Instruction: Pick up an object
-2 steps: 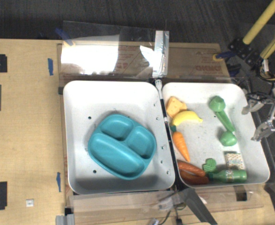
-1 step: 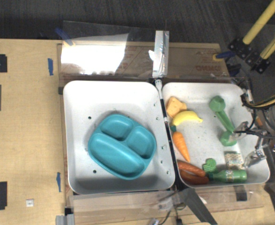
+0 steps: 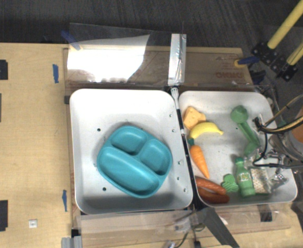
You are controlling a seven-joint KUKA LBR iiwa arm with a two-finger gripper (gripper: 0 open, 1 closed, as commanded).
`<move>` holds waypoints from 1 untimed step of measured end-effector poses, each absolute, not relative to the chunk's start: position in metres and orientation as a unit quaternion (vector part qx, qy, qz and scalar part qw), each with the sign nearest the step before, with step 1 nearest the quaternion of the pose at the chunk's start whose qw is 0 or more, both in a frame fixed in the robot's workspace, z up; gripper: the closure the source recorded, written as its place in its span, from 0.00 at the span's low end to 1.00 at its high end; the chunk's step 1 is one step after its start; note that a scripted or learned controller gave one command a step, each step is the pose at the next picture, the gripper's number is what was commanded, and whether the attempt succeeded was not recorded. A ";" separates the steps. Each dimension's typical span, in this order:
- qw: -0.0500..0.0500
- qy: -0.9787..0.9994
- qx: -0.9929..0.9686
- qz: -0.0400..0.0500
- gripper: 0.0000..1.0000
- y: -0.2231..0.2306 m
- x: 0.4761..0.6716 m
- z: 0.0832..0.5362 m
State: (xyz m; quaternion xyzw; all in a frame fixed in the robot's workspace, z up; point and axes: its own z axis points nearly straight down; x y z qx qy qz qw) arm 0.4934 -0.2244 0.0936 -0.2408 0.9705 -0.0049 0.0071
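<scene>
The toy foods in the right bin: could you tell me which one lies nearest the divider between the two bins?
The orange carrot, lying slantwise right beside the divider. The yellow banana sits further in, and the green toys lie towards the bin's far right side.

A: What's in the left bin [image 3: 84,138]?

B: A blue divided tray [image 3: 134,160], sitting at a slant.

A: And the right bin [image 3: 218,99]?

B: Toy food. A cheese wedge [image 3: 192,117] touches a banana [image 3: 206,130]; a carrot [image 3: 199,160] lies below them, and a sausage [image 3: 211,189] by the near wall. A green piece [image 3: 242,122] runs down the right side.

A: The arm?

B: Its gripper [image 3: 262,175] is low in the near right corner, over green items [image 3: 239,182]. Cables [image 3: 272,128] loop above it.
</scene>
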 end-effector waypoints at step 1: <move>0.005 0.903 -0.429 -0.004 0.00 -0.222 0.507 0.092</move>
